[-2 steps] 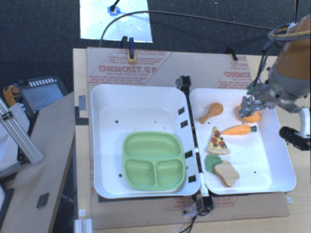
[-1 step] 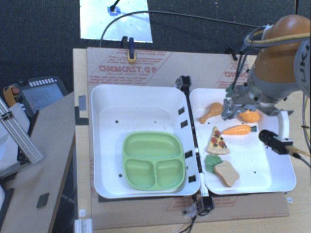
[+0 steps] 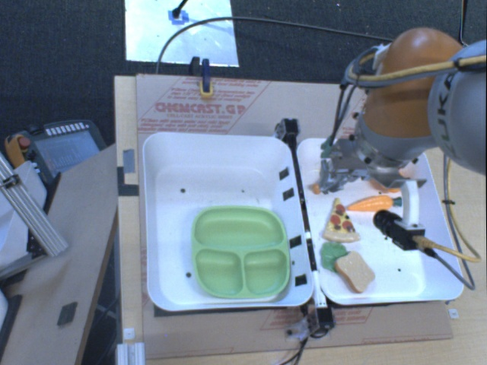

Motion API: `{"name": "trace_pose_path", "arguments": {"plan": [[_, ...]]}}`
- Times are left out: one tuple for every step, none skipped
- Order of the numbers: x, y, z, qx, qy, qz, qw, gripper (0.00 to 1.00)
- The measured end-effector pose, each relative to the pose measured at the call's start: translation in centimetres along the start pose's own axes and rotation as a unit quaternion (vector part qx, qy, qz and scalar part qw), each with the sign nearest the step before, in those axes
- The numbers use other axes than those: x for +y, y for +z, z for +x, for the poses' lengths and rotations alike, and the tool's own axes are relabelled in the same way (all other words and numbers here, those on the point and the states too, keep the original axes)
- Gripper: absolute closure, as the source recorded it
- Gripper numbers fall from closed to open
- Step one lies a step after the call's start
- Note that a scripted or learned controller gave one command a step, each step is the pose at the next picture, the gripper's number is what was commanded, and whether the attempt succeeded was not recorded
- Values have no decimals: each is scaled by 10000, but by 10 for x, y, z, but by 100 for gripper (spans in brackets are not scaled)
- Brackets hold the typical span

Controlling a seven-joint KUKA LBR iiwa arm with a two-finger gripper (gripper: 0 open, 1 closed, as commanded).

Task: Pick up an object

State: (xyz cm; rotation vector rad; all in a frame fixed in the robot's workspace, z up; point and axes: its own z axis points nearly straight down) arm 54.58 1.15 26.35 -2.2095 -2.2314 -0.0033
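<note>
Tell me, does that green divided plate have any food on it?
Empty. The green plate lies flat in the left bin with all three compartments bare; the toy food, such as the pizza slice, sits in the right bin.

I can read red print "CHEMCAST GP" on the brown sheet [image 3: 204, 105] lying under the bins on the surface, just behind the left bin [image 3: 163, 166]; smaller red lines around it too small for me to read. More faint red print on the same sheet along the front edge, unreadable. On the arm [image 3: 456, 105] at far right I make out dark letters "UK", partly cut off
</note>
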Motion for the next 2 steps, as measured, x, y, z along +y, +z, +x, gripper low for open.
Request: {"name": "trace_pose_path", "arguments": {"plan": [[-10,5,54,-2,-1,1,10000,100],[-28,37,97,-3,5,14,10000,100]]}}
